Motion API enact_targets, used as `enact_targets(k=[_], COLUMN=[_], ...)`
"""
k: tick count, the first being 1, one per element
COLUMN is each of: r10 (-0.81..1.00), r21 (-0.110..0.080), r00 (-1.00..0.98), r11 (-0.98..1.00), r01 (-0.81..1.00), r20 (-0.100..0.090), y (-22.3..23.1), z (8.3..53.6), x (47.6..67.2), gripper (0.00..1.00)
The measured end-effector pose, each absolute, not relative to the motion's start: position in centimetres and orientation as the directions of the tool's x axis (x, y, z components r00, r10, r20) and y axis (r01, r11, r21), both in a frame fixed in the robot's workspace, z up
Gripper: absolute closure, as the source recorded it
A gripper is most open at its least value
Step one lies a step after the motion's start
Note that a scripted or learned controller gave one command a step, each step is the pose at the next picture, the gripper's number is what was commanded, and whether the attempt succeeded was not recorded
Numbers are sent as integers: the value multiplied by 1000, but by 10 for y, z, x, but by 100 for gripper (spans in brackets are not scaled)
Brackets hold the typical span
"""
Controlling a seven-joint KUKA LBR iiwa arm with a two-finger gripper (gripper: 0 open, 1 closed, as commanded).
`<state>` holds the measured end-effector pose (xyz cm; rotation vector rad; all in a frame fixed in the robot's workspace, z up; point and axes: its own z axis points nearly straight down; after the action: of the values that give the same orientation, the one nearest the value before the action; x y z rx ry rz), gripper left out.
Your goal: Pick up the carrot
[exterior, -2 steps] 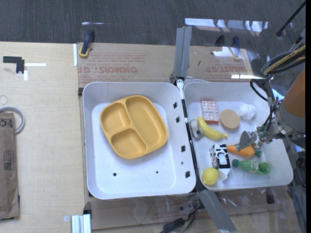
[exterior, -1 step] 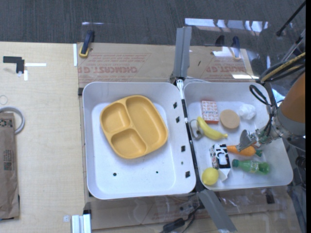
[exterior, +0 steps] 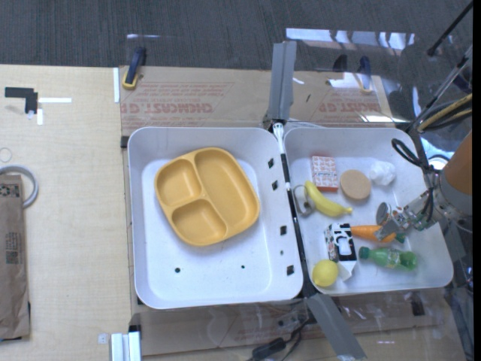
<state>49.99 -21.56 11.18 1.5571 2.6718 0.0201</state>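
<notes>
The carrot (exterior: pixel 366 232) lies in the right bin (exterior: pixel 376 138) between the banana (exterior: pixel 326 201) and the green bottle (exterior: pixel 388 258), so the fingers may push these neighbours or slip off its narrow end. The gripper (exterior: pixel 392 224) is at the carrot's 3 o'clock end, touching or nearly touching it. Whether the fingers are released or clenched, I cannot tell.

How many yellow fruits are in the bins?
2. The banana lies near the middle of the right bin, left of the round tan disc. The lemon sits at that bin's front left corner. Nothing seems hidden, though the hand covers a small spot.
</notes>
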Motion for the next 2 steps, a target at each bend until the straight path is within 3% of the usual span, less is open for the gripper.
enact_targets(k=[1, 2], r10=[754, 598], r21=[21, 16], r00=[-654, -799], r11=[656, 801], r01=[754, 599], r20=[-53, -53], y=[-195, -208], z=[111, 112], x=[505, 497], gripper=[0, 0])
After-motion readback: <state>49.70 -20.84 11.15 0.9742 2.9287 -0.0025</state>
